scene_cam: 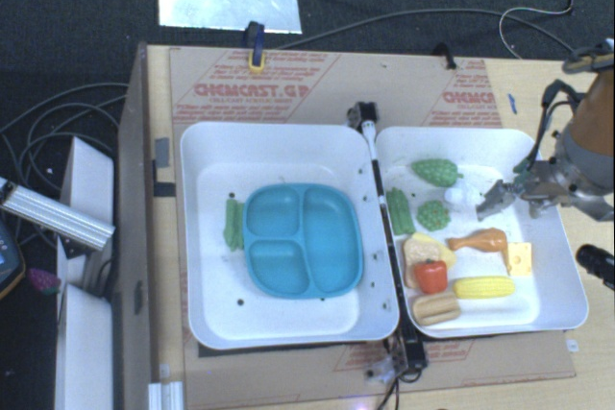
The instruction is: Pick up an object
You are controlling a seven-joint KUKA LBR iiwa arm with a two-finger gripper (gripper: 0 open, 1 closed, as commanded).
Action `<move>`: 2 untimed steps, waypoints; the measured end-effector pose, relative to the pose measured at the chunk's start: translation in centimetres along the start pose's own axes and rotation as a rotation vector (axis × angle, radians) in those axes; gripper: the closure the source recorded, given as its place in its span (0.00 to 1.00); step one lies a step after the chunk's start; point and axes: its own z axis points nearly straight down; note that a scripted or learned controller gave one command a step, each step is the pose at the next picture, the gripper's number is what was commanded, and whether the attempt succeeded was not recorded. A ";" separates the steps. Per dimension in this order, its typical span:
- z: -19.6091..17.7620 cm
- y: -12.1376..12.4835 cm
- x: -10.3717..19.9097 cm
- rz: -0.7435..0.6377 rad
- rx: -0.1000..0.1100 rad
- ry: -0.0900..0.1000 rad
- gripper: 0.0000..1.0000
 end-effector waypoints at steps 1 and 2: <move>10.1 8.8 6.5 -0.001 -0.001 0.001 0.00; 12.8 14.4 3.0 -0.002 -0.001 -0.001 0.00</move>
